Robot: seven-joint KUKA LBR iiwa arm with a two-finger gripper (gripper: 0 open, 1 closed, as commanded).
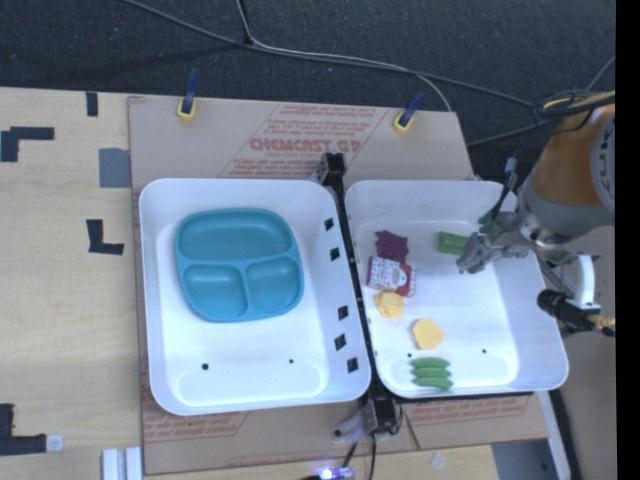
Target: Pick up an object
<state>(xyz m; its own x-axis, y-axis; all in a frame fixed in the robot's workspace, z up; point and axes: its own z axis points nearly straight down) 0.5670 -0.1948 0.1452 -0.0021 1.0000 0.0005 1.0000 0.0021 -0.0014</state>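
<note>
My gripper [472, 259] hangs over the right bin [500, 200], near its upper right part. Just left of the gripper lies a small green piece [451, 240], close beside it. Further left in the same bin are a dark purple item [391, 243], a pink and white packet [390, 275], two yellow pieces [389, 304] [427, 334] and a green pea pod [432, 372] near the front wall. Nothing shows between the gripper's fingers.
The left bin [160, 358] holds a teal divided plate [240, 264]. A black clip strip [343, 268] runs between the two bins. Yellow clamps [187, 108] [404, 120] pin the cardboard at the back. Cables cross the dark floor behind the bench.
</note>
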